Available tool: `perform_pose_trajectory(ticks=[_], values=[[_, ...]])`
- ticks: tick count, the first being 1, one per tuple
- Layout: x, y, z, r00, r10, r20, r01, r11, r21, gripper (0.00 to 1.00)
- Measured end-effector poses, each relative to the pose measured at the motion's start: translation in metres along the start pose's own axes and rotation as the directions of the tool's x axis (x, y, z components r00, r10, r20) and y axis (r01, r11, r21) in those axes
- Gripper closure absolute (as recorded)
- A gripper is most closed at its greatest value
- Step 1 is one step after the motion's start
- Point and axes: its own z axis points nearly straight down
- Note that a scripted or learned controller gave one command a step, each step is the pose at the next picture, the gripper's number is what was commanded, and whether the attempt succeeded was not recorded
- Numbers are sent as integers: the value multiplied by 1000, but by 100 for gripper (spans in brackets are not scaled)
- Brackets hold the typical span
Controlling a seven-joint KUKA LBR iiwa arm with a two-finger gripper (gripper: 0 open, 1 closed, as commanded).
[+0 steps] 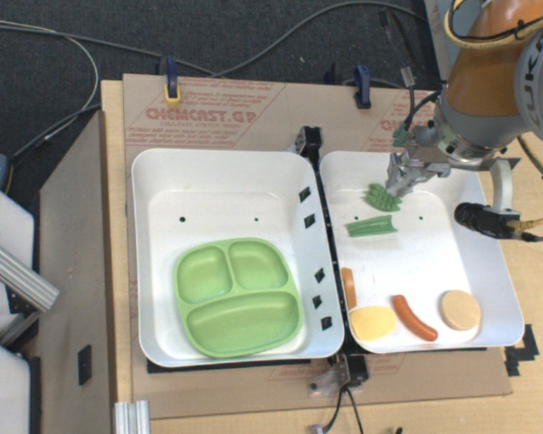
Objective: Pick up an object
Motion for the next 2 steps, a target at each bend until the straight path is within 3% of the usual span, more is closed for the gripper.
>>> perform_pose_trajectory(ticks=[2], values=[[110, -3, 6, 1000, 0, -1, 0, 1000, 0, 100]])
